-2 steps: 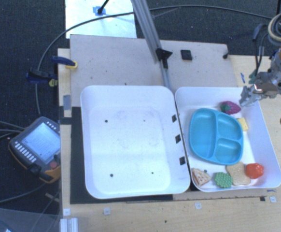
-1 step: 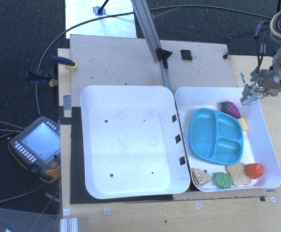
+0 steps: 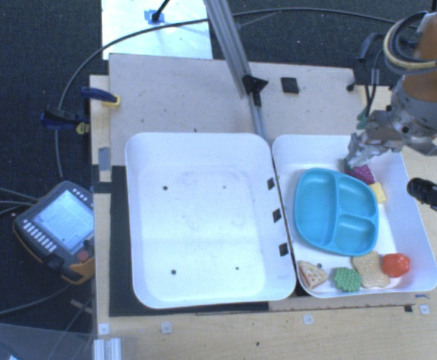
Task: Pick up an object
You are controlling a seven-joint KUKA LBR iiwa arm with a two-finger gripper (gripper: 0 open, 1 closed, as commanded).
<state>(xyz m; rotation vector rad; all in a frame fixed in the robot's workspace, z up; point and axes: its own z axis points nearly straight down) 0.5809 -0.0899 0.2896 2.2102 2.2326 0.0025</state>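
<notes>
1. Toys were gathered in the right bin (image 3: 423, 235), while the left bin (image 3: 140, 201) beside it held nothing to grasp, so the arm's reach from the right suited where the work lay.
2. End effector (image 3: 360, 157) hung low at about twelve o'clock of the blue divided plate (image 3: 336, 211), just above a small purple piece (image 3: 364, 175); I could not tell whether it was spread or closed, nor whether it touched that piece.
3. Purple piece lay just beside the plate's upper right rim (likely the chosen target, judging by what sat beneath the tool), with a pale yellow block (image 3: 378, 193) at its five o'clock.
4. Its shape was too small and too covered to give a long axis or heading.
5. Other candidates sat along the bin's near edge at six o'clock of the plate: a wedge-shaped slice (image 3: 311, 274), a green round piece (image 3: 347, 279), a tan piece (image 3: 370, 268) and a red one (image 3: 396, 264), lying close together in a row.
</notes>
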